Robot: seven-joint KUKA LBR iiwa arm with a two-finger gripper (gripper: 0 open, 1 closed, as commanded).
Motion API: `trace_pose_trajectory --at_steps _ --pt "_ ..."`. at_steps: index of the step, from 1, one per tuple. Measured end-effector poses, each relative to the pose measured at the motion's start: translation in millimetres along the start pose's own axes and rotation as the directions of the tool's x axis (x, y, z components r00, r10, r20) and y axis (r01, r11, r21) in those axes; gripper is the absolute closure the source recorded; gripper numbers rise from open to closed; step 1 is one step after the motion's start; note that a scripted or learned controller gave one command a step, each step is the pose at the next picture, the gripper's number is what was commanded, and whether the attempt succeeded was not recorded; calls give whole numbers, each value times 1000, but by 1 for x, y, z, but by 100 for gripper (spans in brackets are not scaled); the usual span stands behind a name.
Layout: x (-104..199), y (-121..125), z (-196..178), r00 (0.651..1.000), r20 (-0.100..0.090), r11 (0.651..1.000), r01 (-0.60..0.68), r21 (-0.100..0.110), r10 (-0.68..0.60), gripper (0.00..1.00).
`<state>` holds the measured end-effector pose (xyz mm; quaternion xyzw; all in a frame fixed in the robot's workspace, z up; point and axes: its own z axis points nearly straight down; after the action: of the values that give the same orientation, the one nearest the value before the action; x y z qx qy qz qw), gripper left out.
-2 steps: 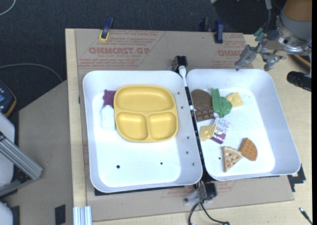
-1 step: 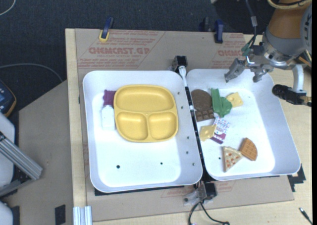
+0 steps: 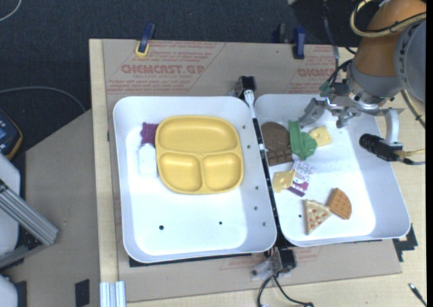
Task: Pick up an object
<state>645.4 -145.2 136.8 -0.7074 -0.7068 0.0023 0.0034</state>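
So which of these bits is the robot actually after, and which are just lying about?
Likely in play, right bin:
gripper
green toy
brown cookie
pizza slice
waffle

Lying about, left bin:
yellow divided plate
white bottle

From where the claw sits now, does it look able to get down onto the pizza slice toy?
Probably yes. The pizza slice toy lies flat near the right bin's front edge, touching only the waffle toy beside it, nothing on top. The claw hovers at the bin's far end.
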Motion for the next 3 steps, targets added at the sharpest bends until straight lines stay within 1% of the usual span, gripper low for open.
trace_pose_trajectory --at_steps 1,2,3 --pt "1 1 51 1000 1 1000 0 -8 0 0" --pt "-1 6 31 1000 8 1000 1 -27 -1 100" --pt "-1 15 -16 1000 3 1000 2 -15 -2 100"
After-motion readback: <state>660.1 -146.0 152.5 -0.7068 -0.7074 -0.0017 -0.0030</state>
